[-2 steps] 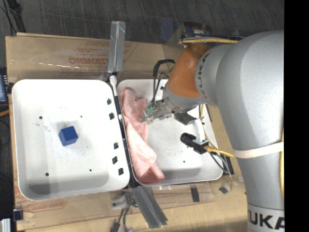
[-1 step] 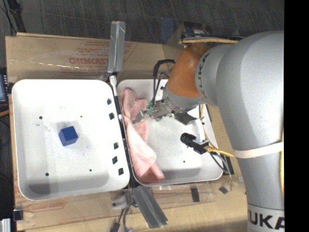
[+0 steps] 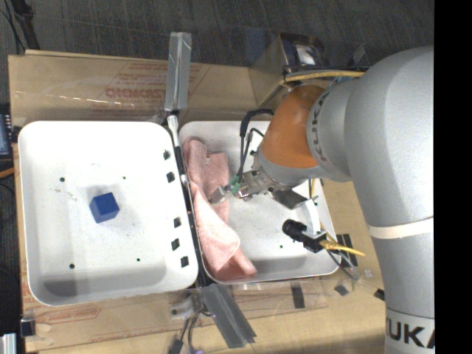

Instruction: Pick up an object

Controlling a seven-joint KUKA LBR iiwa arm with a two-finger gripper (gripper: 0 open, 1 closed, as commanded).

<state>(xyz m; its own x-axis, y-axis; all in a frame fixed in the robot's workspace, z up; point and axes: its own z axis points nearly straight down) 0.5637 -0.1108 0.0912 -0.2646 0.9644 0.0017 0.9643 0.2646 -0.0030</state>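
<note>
Two bins side by side on the worktop [image 3: 221, 80], touching along a shared middle edge. In the left bin [image 3: 44, 220], a cube [image 3: 104, 206] left of centre, well apart from every wall. In the right bin [image 3: 258, 268], a cloth [image 3: 214, 212] laid along the left wall, running from the far end to the near corner. Just right of the cloth's upper part, the gripper [image 3: 225, 191], down inside the bin, with the arm [image 3: 346, 131] reaching in from the right over the bin's far right part
</note>
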